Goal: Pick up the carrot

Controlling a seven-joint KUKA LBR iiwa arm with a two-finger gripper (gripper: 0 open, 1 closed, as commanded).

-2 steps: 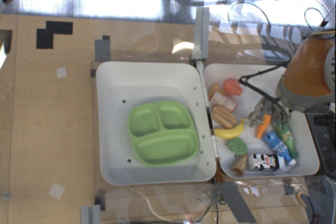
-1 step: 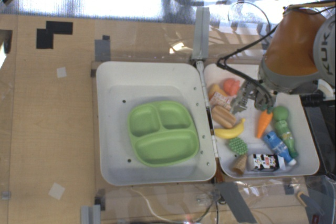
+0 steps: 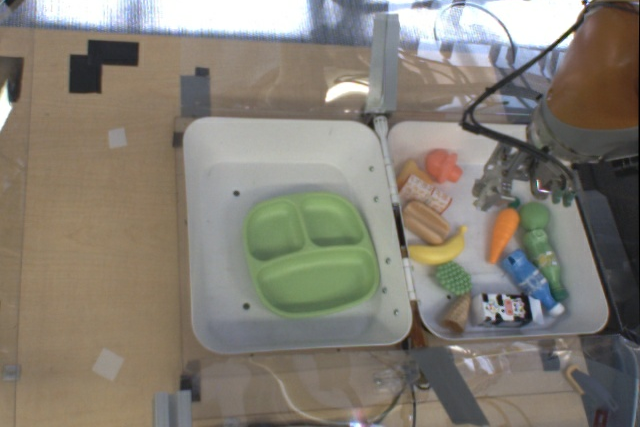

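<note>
Wooden counter, two white bins. My tool hovers just above carrot in right bin; finger spread — cannot tell. Approach step; next I need straight descent onto carrot.

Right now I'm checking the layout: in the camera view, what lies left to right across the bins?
Green divided plate → hot dog → banana → carrot → green bottle.

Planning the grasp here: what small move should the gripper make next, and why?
Probably a short drop straight down: the gripper sits just above the carrot's upper end in the right bin, with the carrot lying free.
</note>
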